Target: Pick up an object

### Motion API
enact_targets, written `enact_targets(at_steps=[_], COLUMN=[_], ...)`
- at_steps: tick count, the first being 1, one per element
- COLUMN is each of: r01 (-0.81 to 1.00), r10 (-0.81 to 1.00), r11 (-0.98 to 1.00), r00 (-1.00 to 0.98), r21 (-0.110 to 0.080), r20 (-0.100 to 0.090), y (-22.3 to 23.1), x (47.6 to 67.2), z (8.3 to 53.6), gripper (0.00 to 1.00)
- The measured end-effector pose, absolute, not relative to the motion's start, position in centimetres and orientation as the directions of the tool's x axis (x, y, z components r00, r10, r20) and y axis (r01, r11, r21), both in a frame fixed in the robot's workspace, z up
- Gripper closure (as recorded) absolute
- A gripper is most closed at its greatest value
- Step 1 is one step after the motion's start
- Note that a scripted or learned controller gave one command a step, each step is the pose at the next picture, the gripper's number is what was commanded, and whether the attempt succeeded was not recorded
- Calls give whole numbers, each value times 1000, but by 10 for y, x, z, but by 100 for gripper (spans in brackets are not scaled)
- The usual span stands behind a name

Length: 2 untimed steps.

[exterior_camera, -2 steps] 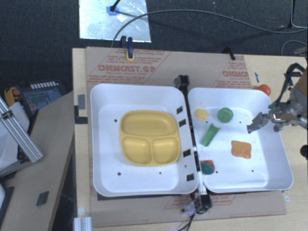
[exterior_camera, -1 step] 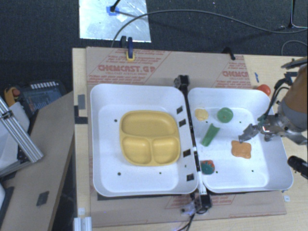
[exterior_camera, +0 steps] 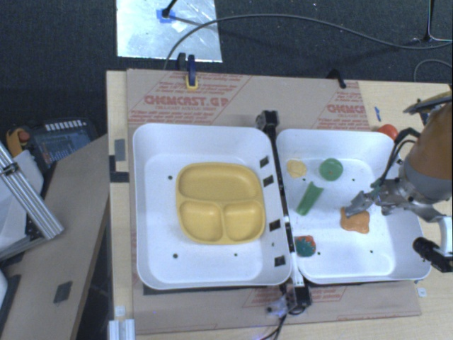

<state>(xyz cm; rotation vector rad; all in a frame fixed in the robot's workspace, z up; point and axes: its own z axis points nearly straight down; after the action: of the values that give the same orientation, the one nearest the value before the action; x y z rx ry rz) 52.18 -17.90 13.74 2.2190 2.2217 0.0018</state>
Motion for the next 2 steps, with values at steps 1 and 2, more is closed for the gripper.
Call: enact_targets(at_steps=[1,2], r01=[1000,1000], r10=[1000,1000], r11=[1,1], r00=[-1,-1], r21=[1,4], r20=[0,-1], y=[-179,-179], x=[523,524], z=[87,99], gripper=[0,100])
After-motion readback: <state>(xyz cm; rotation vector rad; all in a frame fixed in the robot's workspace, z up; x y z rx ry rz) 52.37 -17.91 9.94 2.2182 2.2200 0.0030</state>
